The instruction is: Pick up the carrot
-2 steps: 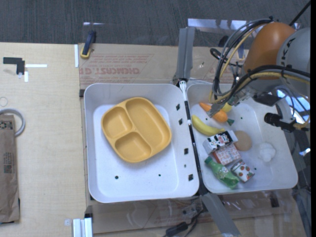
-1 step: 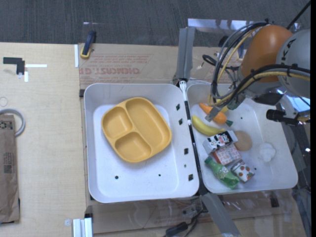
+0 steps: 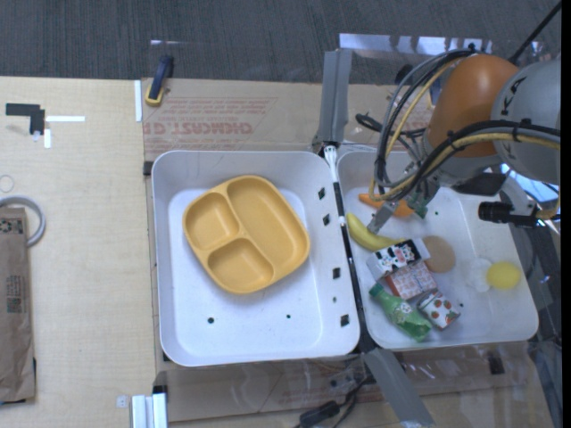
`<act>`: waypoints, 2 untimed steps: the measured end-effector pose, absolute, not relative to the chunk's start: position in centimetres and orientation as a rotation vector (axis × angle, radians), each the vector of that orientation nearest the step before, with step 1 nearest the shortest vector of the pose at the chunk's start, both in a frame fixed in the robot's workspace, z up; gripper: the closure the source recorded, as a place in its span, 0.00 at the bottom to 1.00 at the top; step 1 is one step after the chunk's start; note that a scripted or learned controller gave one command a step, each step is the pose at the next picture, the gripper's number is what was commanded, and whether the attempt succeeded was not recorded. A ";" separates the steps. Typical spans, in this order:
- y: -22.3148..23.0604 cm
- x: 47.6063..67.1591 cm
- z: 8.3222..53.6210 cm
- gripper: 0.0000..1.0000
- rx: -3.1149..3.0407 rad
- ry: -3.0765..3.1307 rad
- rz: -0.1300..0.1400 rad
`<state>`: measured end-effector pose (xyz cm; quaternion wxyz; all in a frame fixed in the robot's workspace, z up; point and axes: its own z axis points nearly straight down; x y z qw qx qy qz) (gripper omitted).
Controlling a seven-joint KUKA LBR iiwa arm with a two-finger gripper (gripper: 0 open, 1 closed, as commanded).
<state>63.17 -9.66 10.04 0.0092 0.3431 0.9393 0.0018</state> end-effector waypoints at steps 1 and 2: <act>-9.8 62.9 9.5 0.00 1.077 2.941 0.001; -15.3 63.2 17.3 0.00 0.984 2.978 -0.001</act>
